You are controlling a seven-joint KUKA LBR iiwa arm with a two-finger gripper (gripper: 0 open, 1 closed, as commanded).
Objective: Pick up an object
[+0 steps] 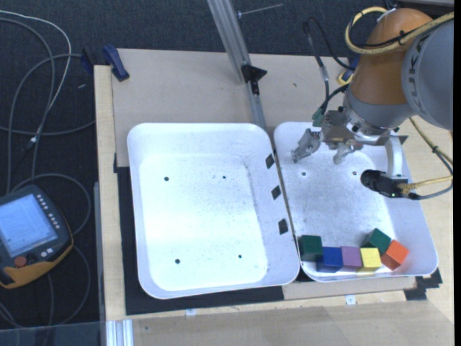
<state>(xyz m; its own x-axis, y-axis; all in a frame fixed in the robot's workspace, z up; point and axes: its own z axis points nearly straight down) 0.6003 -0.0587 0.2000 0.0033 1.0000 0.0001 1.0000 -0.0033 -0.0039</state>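
White bins (202, 207): smooth plastic, dark-speckled. Surface (180, 85): matt, probably board. Slanted pole (227, 27): brushed metal. Blocks (353, 254): matt, coloured. Arm shell (389, 56): glossy orange.

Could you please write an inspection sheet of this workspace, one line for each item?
Surface: bench bearing two white bins, left bin and right bin.
Job's things: six blocks along the right bin's near edge: dark green, blue, purple, yellow, green, orange.
Clutter: blue object at the bench's far left corner.
Hand: hand over the right bin's far end, open, holding nothing.
Cables: yellow loop on the arm; grey cables on the floor.
Surroundings: pendant at left.
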